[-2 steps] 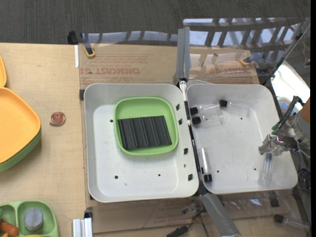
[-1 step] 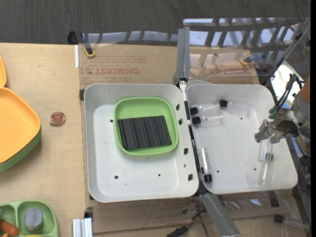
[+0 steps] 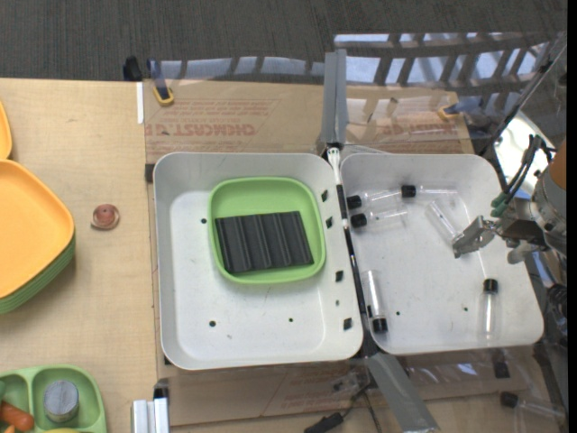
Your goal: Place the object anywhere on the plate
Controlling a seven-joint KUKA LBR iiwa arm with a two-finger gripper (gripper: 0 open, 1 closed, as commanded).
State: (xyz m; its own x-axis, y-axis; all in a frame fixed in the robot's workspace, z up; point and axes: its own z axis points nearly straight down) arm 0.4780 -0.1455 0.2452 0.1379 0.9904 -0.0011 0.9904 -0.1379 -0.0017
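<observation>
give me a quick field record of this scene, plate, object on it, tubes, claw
plate: green plate in the left bin
on plate: dark ribbed slab lying flat
right bin: several clear tubes with black caps, scattered
claw: above the right bin's right side, near a clear tube
bench left: orange plates, small red knob

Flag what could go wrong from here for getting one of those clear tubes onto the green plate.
1. The tubes are transparent and lie flat, so a grasp could miss or slip.
2. The gripper sits near the right bin's far edge, away from the green plate.
3. The black ridged block covers most of the plate; a tube may roll.
</observation>
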